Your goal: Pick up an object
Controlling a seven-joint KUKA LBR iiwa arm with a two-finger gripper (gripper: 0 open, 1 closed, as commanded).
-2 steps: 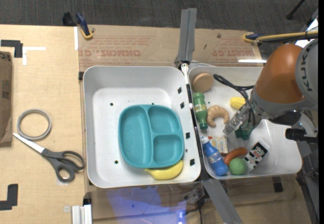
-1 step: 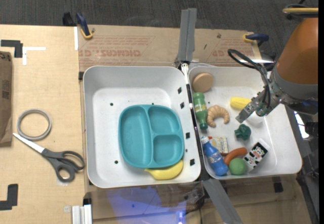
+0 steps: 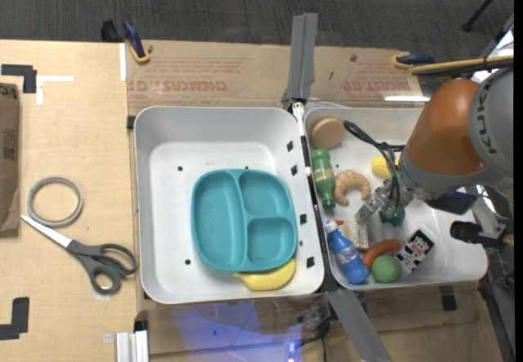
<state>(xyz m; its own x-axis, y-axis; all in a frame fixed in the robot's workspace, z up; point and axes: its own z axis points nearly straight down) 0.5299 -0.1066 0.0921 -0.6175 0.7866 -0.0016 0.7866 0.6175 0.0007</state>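
In left bin [image 3: 155, 189], teal tray [image 3: 243, 220] over banana [image 3: 270, 277]

Bright, even overhead light, no hard shadows. White bins run hot: left bin [image 3: 155, 213] floor near blown out, w/ a soft grey shadow under the teal divided plate [image 3: 243, 220]. Bluish-purple glow on the bench just below the left bin, front edge. Dark carpet at top stays dim, low detail. Focus decent in the center; small items in the right bin [image 3: 458, 270] look soft. Orange arm band [image 3: 445, 127] shows a mild sheen. Slight lens warp twd. the corners.
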